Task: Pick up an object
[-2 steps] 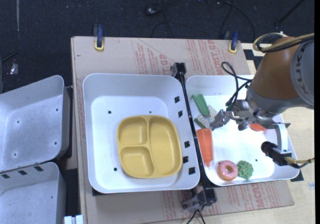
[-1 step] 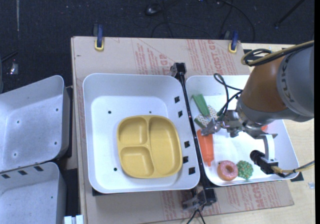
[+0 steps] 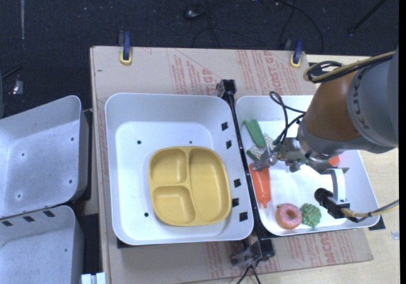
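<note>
My gripper (image 3: 269,157) is low over the left part of the right bin (image 3: 363,168), just above the top end of an orange carrot (image 3: 261,186) that lies along the bin's left wall. A green stick-shaped piece (image 3: 254,130) lies just beyond the gripper, towards the back. At the bin's front sit a pink donut (image 3: 288,215) and a green broccoli (image 3: 311,214), side by side. The arm's orange band and grey body cover the bin's middle and right.
The left bin (image 3: 127,118) holds a yellow three-compartment plate (image 3: 189,185). A black divider (image 3: 240,149) runs between the bins. Black cables loop above the arm near the right bin's back edge. Spare white bins lie off the bench to the left.
</note>
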You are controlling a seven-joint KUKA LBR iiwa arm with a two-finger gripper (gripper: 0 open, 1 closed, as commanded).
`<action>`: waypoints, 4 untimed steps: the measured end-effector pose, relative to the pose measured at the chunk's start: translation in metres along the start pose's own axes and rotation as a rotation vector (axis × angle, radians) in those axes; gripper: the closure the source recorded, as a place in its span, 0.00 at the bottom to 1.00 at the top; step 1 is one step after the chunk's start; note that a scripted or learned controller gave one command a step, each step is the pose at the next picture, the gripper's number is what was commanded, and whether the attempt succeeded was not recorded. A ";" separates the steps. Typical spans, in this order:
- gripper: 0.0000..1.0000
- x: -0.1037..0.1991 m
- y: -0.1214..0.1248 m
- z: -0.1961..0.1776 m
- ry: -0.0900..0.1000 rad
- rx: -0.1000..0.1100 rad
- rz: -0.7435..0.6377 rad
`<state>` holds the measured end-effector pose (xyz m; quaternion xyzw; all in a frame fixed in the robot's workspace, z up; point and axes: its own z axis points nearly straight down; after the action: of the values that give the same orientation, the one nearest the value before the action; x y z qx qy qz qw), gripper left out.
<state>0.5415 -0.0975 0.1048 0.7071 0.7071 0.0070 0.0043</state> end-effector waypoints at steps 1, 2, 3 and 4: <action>1.00 0.003 0.007 -0.016 0.002 -0.021 0.000; 1.00 -0.001 0.012 -0.060 -0.006 0.012 -0.003; 1.00 -0.001 0.014 -0.112 -0.005 0.011 -0.003; 1.00 0.053 -0.005 -0.119 -0.001 0.017 -0.008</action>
<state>0.5344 -0.0450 0.2243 0.7043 0.7099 0.0005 -0.0013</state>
